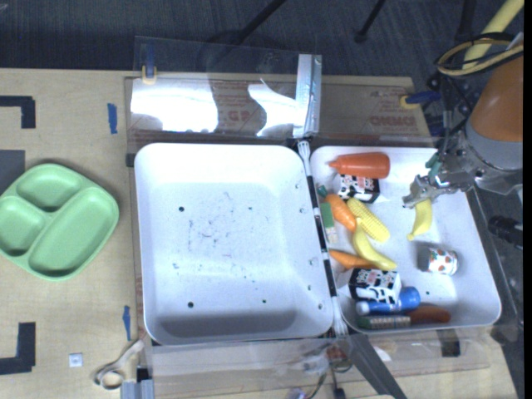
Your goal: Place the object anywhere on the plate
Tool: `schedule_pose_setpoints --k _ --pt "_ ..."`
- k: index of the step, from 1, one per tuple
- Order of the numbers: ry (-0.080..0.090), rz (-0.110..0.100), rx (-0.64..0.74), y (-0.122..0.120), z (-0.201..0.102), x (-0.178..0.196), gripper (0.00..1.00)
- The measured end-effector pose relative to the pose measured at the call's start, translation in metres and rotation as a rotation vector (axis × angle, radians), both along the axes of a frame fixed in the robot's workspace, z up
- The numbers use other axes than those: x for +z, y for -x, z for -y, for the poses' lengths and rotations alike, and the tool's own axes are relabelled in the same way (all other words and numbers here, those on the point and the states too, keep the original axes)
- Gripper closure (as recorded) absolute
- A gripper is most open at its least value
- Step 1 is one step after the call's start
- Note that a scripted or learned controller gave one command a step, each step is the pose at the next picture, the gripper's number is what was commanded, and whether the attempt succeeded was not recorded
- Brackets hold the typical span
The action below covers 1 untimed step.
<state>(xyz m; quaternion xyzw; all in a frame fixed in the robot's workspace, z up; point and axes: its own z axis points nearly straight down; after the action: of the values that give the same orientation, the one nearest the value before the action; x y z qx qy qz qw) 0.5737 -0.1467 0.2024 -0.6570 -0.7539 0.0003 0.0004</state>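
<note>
The green plate (56, 220), split into three sections, lies on the wooden bench at the far left, outside both bins. My gripper (430, 187) hangs over the upper right part of the right bin (482, 248). Directly under it lies a small yellow banana-shaped toy (422, 219), whose top end meets the gripper's tip. Whether the toy is gripped or just lying below the gripper is unclear from this angle.
The left bin (229, 239) sits between the plate and the right bin. The right bin's left side holds several toys: an orange carrot (362, 163), corn (370, 221), a cow-patterned box (374, 285) and a blue bottle (389, 304). A small white toy (440, 261) lies right of them.
</note>
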Motion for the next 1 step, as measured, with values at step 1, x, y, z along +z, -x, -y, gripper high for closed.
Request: schedule_pose_setpoints --k 1 --pt "0.0 0.001 0.133 -0.0809 -0.0784 -0.0128 1.0"
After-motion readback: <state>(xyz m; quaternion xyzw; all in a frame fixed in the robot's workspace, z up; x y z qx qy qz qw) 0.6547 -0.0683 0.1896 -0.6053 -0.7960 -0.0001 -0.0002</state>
